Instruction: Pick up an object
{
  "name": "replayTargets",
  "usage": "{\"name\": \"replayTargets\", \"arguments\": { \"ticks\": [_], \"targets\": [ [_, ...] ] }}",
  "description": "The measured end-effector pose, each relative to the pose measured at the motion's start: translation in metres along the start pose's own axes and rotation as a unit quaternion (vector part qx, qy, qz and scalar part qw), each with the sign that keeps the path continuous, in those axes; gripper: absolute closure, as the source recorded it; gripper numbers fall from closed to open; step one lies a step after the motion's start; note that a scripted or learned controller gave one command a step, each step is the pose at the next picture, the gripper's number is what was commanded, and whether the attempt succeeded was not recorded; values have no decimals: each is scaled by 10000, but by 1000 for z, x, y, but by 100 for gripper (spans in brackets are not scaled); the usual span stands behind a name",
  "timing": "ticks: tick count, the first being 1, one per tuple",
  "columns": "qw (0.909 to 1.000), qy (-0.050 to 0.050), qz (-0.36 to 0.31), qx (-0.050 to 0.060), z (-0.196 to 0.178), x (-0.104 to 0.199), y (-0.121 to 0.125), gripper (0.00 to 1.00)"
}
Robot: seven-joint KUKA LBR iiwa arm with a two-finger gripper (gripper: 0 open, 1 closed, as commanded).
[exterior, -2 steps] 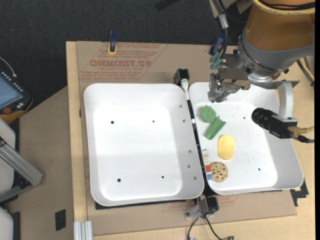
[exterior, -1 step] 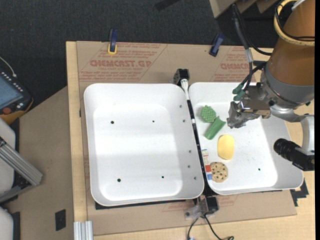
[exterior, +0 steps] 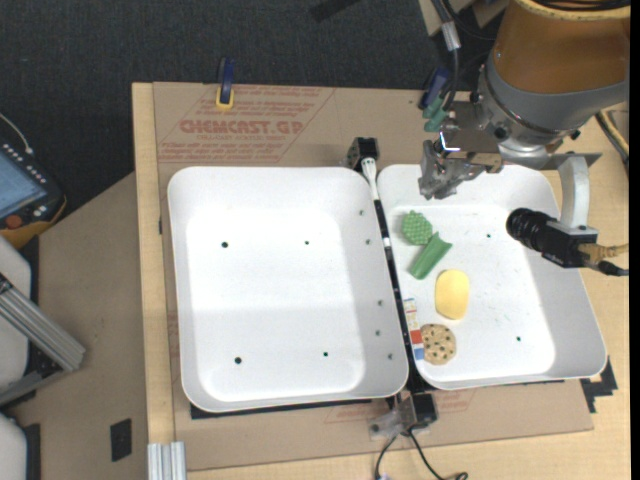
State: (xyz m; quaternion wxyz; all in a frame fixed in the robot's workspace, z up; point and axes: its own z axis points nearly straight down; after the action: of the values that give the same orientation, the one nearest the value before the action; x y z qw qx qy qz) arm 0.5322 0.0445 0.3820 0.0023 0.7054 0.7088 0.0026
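Note:
The right bin (exterior: 560, 298) holds a green textured piece (exterior: 418, 228), a green stick-like piece (exterior: 430, 257) just below it, a yellow oval object (exterior: 452, 294) and a round brown cookie (exterior: 438, 343) near the front edge. My gripper (exterior: 440, 180) hangs over the bin's back left corner, above and slightly behind the green pieces. Nothing shows between its fingers.
The left bin (exterior: 200, 268) lies beside the right one, with a black divider clip (exterior: 362, 152) at the back between them. A black cylindrical part (exterior: 540, 232) of the arm juts over the right bin. A blue clamp (exterior: 226, 83) sits on the cardboard's back edge.

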Motion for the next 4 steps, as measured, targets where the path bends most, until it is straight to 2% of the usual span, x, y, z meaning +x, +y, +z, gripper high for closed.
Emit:
{"name": "replayTargets", "arguments": {
  "ticks": [1,2,3,4],
  "targets": [
    [10000,-6,52,60,26,-45,-37,100],
    [10000,-3,5,11,21,-8,14,100],
    [10000,-1,35,62,38,-14,-32,100],
    [10000,-14,84,50,47,-113,-55,100]
  ]
}}
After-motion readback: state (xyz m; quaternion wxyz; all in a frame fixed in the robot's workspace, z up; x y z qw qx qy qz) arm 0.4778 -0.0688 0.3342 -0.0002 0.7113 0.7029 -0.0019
